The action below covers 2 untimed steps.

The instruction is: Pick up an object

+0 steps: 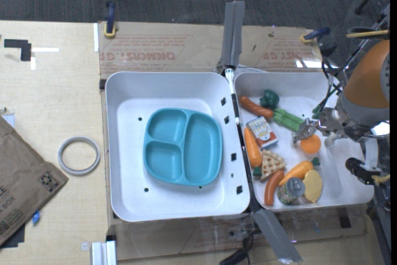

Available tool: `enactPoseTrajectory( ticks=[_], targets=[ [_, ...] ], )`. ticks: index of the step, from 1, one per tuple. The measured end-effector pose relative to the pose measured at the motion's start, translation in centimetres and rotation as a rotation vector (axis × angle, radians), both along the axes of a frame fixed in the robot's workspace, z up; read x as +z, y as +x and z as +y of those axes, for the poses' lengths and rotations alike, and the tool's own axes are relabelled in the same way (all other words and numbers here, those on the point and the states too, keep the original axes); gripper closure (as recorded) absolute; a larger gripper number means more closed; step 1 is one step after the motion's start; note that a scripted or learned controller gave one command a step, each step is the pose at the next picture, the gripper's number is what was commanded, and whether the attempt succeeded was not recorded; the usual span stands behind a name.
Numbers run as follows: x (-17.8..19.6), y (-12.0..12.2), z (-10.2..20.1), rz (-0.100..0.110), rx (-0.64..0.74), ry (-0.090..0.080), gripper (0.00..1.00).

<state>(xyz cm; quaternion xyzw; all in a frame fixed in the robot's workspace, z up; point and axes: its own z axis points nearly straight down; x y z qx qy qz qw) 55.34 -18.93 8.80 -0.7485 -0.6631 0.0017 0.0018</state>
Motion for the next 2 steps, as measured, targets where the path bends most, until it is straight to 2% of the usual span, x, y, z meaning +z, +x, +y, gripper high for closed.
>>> enactPoseTrajectory(
  ticks=[1,2],
  targets=[
    [0.6,0.0,-0.2,0.003,0.000,-0.001,1.00],
    [8.7,1.3,3.4,0.002,-0.077,-0.001,1.00]
  ],
)
